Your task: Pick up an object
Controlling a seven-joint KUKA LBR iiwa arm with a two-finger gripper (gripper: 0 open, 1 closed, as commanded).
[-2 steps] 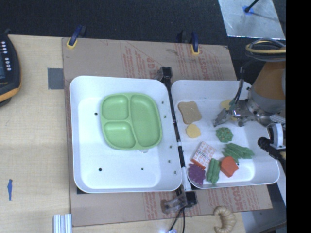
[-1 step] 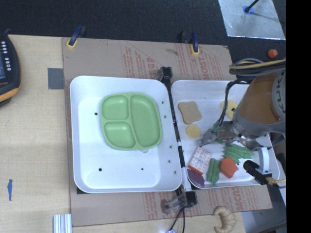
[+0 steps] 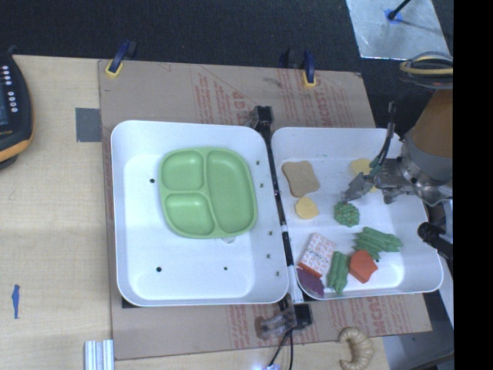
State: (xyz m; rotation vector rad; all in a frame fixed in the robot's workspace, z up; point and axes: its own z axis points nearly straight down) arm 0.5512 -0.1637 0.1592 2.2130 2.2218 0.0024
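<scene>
Broccoli floret [image 3: 347,213] lies in the right bin [image 3: 412,284], near the bin's middle. The gripper [image 3: 359,189] hangs just above and beside it, toward the bin's far side — fingers spread apart, nothing between them, and no contact with the floret that can be confirmed.

Other items, placed relative to the broccoli:
- Yellow round slice [image 3: 306,207] to its left, close by.
- Tan bread slice [image 3: 300,177] up and to the left.
- Small yellow piece [image 3: 360,166] beyond it, behind the gripper.
- Green bean pod [image 3: 377,240] just below and to the right.
- Red block [image 3: 362,267] and a second green pod [image 3: 337,271] further below, side by side.
- Pink-and-white box [image 3: 316,254] below and to the left, with a dark purple item [image 3: 310,282] at the bin's near edge.

The left bin [image 3: 139,230] sits well to the left of the broccoli — it holds a green divided plate [image 3: 208,192], three compartments, lying flat.
</scene>
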